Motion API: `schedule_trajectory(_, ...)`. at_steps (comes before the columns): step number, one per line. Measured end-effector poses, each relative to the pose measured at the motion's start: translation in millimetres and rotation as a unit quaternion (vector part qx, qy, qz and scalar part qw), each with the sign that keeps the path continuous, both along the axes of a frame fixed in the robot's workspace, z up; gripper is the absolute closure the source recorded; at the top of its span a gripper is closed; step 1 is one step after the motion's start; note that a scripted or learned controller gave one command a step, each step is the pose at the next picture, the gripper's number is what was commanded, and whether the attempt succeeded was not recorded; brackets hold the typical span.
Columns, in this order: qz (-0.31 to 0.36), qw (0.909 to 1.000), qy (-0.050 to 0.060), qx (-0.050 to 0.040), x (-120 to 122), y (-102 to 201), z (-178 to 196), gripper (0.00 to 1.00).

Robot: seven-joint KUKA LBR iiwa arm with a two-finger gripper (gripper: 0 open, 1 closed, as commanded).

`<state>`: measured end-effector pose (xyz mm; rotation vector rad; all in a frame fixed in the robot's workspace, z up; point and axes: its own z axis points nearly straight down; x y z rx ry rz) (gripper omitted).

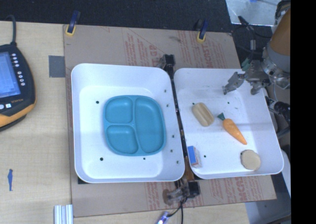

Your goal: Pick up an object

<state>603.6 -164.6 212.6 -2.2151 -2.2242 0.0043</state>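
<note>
The right bin point(212, 82) holds a tan bread-like roll point(202, 113), an orange toy carrot point(234, 129) with a green top, a round beige piece point(250, 159) at the front right, and a small blue and white block point(192, 156) by the front left rim. My gripper point(244, 83) hangs over the bin's back right part, fingers spread open with nothing between them. It is behind and to the right of the roll and carrot, apart from both.
The left bin point(84, 119) bears a blue divided plate point(134, 125). A teach pendant point(12, 82) lies on the bench at the far left. Clamps point(73, 22) hold the cardboard sheet under the bins. The arm enters at the right edge.
</note>
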Motion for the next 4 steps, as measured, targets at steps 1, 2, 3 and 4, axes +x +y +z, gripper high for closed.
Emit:
schedule_trajectory(1, 0.001, 1.0, 0.001, -0.0001, -26.9, 62.8, -104.4, 0.0)
schedule_trajectory(2, 0.001, 1.0, -0.001, -0.0008, -15.8, 68.9, -121.1, 0.0)
schedule_trajectory(3, 0.002, 1.0, -0.001, -0.0018, -15.7, 67.6, -110.9, 1.0)
schedule_trajectory(4, 0.0, 1.0, -0.001, 0.0006, -7.2, 141.2, -20.0, 1.0)
